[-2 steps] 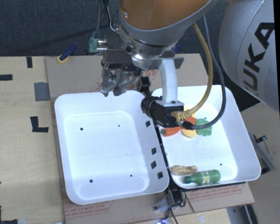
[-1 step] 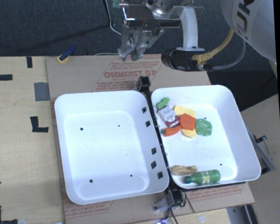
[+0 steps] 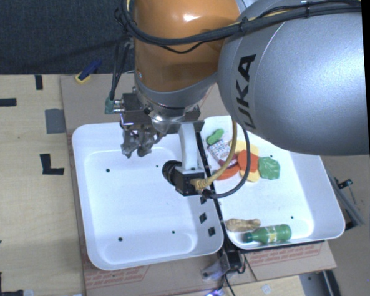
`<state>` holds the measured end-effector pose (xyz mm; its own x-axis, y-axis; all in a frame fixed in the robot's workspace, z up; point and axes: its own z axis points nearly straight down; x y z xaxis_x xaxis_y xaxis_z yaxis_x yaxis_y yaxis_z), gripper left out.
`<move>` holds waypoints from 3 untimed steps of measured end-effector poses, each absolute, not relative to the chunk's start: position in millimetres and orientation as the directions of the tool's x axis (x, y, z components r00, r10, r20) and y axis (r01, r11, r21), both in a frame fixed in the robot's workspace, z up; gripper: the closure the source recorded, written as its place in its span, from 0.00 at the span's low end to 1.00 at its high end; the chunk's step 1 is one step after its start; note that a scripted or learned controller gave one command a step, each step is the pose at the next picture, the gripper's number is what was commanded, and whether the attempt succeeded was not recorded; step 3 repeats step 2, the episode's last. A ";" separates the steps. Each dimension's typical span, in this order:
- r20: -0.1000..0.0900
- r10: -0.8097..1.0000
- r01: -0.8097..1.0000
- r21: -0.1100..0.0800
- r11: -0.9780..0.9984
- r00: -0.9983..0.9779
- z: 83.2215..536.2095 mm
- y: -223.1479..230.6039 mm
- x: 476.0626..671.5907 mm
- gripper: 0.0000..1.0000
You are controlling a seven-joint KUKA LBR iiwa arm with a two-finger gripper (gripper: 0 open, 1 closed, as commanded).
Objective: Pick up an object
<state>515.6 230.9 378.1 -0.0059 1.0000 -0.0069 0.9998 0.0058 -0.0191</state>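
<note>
My gripper point(image 3: 137, 147) hangs over the back edge of the left bin point(image 3: 103, 243), its dark fingers pointing down with nothing seen between them. The right bin point(image 3: 320, 217) holds the objects: a green bottle point(image 3: 268, 235) lying at the front, a tan piece point(image 3: 241, 223) just behind it, a green lumpy item point(image 3: 269, 168), an orange and yellow item point(image 3: 245, 162), a small green piece point(image 3: 215, 136) and a white printed packet point(image 3: 220, 151). The large grey arm covers much of the right bin's back.
A black camera-like part point(image 3: 176, 175) and a yellow cable point(image 3: 227, 167) on the arm hang over the divide between the bins. Black tape marks point(image 3: 48, 164) lie on the wooden bench to the left. Cardboard sits under the bins.
</note>
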 end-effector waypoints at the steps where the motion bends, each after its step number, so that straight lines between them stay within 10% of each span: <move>1: 0.005 1.000 1.000 0.006 0.006 -0.006 479.6 234.3 482.1 1.00; 2: 0.001 1.000 1.000 0.006 -0.006 0.006 538.5 164.7 521.7 1.00; 3: 0.001 1.000 1.000 0.006 -0.006 0.006 538.5 164.7 521.7 1.00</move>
